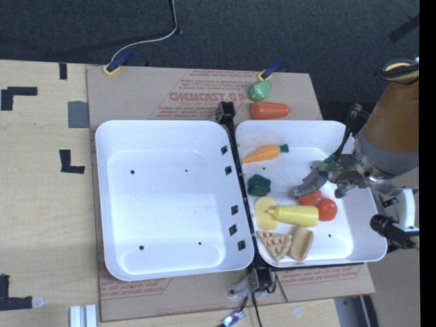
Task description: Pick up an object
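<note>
The right bin holds several toy foods: an orange carrot, a dark green piece, a yellow bottle-like piece lying on a pale yellow round, a red tomato, a waffle slice and a tan bread piece. My gripper comes in from the right and hangs low in this bin, its dark fingers right over the red tomato. I cannot see whether anything sits between them.
The left bin lies beside the right one. Behind the bins, on the cardboard, rest a second orange carrot and a green toy. A cable crosses the dark floor at the back.
</note>
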`<act>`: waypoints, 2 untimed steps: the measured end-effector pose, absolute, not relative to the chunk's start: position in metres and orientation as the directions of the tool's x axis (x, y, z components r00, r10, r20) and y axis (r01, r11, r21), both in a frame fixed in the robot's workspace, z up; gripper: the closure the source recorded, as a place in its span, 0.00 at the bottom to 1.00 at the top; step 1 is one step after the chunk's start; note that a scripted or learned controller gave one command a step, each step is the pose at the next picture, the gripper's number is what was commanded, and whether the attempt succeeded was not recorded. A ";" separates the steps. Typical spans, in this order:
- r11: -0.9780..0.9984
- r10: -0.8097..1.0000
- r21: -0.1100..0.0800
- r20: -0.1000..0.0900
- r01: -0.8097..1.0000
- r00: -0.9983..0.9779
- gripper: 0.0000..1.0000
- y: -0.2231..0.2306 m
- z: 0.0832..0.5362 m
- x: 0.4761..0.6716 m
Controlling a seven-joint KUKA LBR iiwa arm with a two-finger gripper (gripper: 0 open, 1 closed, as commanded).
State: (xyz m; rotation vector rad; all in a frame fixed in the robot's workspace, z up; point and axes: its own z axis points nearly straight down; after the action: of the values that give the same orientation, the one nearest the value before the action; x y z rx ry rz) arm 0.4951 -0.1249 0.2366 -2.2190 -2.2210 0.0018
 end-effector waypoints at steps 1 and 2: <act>0.003 1.000 -0.002 0.000 1.000 -0.003 0.00 -0.107 0.077 0.527; 0.001 1.000 0.001 0.000 1.000 -0.001 1.00 -0.108 0.095 0.527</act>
State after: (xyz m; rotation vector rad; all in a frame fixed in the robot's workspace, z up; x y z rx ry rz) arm 0.5274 -0.1083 0.0954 -2.2208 -2.2233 -0.0016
